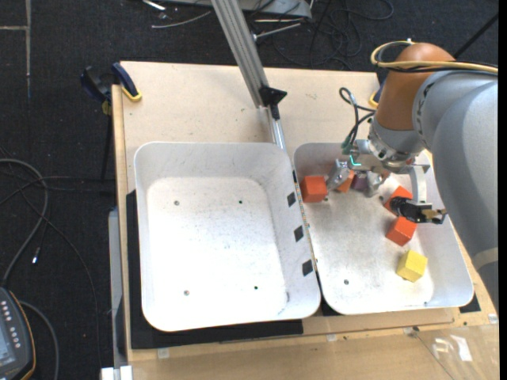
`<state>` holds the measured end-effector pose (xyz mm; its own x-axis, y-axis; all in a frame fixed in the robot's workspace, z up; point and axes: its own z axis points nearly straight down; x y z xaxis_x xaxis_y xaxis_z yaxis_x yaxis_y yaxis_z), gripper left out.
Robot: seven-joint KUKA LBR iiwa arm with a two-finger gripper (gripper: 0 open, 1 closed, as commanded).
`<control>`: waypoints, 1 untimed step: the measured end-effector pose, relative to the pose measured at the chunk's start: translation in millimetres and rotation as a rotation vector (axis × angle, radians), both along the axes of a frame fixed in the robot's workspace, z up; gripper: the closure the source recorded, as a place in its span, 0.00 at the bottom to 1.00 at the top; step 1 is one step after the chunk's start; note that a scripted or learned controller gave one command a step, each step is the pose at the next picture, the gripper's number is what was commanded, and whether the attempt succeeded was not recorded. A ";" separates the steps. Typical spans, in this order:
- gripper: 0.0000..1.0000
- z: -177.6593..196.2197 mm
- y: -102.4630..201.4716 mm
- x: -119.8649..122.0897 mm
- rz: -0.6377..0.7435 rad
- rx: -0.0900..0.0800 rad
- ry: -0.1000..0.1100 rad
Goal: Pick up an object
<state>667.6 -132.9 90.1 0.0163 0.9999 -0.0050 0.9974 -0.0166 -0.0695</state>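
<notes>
Even, fairly bright overhead light falls on the table [198, 93]. The two white bins [150, 165] look slightly washed out, with soft shadows along their rims. The picture is mildly grainy; the dark floor [55, 22] loses detail.

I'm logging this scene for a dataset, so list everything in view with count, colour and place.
Bins: 2, white, side by side on the bench; left bin, right bin.
Orange blocks: 3, right bin; one near its left wall, one mid-right, one partly hidden by the wrist.
Yellow block: 1, right bin, near front.
Purple object: 1, under the gripper, unclear.
Clamp: 1, black and yellow, bench's far-left corner.
Metal pole: 1, grey, behind bins.
Arm: 1, grey with orange band, from right.
Gripper: 1, over right bin's back.
</notes>
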 end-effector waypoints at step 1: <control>0.00 58.7 -34.5 11.7 0.010 0.001 -0.062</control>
